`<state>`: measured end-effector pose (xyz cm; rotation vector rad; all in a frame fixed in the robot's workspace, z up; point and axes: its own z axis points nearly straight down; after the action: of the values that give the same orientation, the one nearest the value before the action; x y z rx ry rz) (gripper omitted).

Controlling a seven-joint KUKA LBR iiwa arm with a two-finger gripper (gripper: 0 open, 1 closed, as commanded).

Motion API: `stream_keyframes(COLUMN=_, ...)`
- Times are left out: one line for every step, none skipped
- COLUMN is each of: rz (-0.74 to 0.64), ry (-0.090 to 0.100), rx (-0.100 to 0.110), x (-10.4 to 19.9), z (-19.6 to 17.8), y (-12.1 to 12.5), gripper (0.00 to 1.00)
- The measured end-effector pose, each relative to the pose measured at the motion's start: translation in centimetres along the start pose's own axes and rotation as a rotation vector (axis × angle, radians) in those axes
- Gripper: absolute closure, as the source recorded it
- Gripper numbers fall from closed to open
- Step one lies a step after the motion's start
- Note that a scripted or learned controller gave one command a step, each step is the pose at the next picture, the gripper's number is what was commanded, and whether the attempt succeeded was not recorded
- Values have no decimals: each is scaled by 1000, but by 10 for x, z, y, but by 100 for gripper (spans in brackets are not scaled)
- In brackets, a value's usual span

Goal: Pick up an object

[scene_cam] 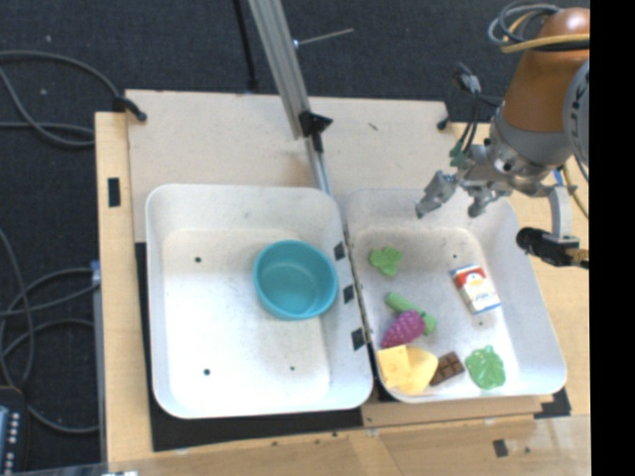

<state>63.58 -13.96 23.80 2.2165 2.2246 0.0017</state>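
End effector spread wide, nothing between fingers, above right bin; carton long axis runs near-far.

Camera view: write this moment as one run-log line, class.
two-finger gripper: open, above right white bin's far edge, holding nothing | round blue bowl: left white bin | purple toy grapes: right bin

The right white bin held a green leafy toy; a red-and-white carton; purple grapes; a yellow cheese wedge; a brown chocolate piece; a green lettuce-like toy.
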Motion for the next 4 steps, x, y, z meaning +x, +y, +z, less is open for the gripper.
stream_keyframes(rz=0, ry=0, rx=0, x=0, z=0, y=0, gripper=0)
stream_keyframes(rz=3, ry=-2, rx=7, x=2, z=63, y=-2, gripper=0)
stream_keyframes(rz=5, ry=-3, rx=5, x=2, z=105, y=-3, gripper=0)
stream_keyframes(rz=8, ry=-4, rx=-1, x=-1, z=137, y=-2, gripper=0)
